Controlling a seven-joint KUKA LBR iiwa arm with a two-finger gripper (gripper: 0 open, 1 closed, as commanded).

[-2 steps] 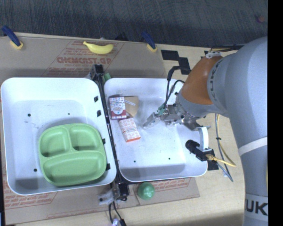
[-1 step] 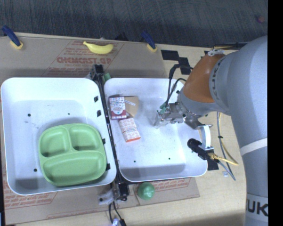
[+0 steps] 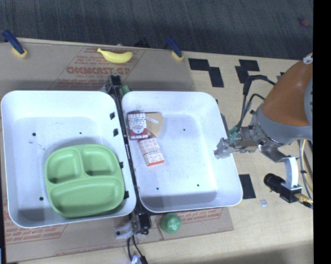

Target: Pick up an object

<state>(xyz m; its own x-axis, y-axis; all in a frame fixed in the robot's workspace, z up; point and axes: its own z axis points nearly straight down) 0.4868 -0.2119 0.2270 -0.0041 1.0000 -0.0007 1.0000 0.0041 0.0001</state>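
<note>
Two small cartons lie in the right shallow white plastic bin [image 3: 209,194], toward its nine o'clock side. The small red-and-white printed carton [image 3: 137,126] lies nearer the bin's top wall, overlapping a flat tan cardboard piece [image 3: 155,122] at its three o'clock. Just below it, at five o'clock, the small pale pink-and-white box [image 3: 152,151] lies at a slight tilt, close to the first carton; whether they touch cannot be told.

The jaws [image 3: 222,148] sit at the right bin's three o'clock rim, well apart from both cartons, with nothing visible between them; how far apart they stand cannot be told. Behind them the grey arm with its orange band [image 3: 289,100] reaches in from three o'clock.

The left shallow white plastic bin [image 3: 22,114] holds a light green divided plastic tray [image 3: 85,179] toward its six o'clock side.

On the bench [image 3: 264,224], a yellow banana-shaped toy [image 3: 115,54] lies at twelve o'clock beyond the bins, and a small green ball [image 3: 170,223] rests at six o'clock just outside the right bin.
</note>
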